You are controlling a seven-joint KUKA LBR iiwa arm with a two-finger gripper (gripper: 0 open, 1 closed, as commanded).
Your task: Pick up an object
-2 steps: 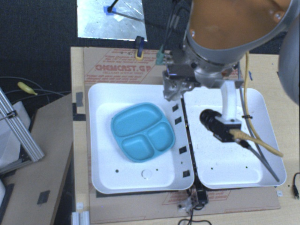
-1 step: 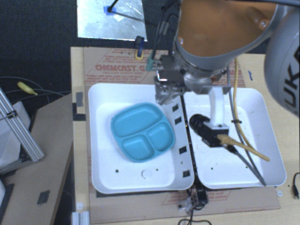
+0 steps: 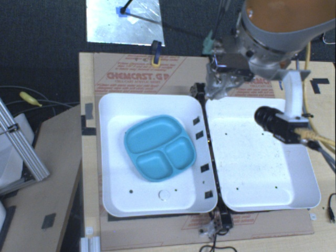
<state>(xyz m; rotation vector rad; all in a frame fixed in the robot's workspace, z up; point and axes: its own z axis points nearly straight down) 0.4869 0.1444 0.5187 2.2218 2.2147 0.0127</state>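
Note:
A light-blue plate (image 3: 159,147) with three compartments lies flat in the middle of the left white bin (image 3: 113,193). My gripper (image 3: 216,86) hangs from the grey and orange arm at the far edge of the bins, just over the divide between them. It is up and to the right of the plate and well apart from it. Nothing shows in its grasp.
The right white bin (image 3: 262,193) has dark specks on its floor. A black cylinder on a white bracket (image 3: 274,123) reaches over that bin's far right. Both bins rest on cardboard (image 3: 142,72). A shiny metal sheet (image 3: 123,14) lies behind, and an aluminium frame (image 3: 21,146) stands left.

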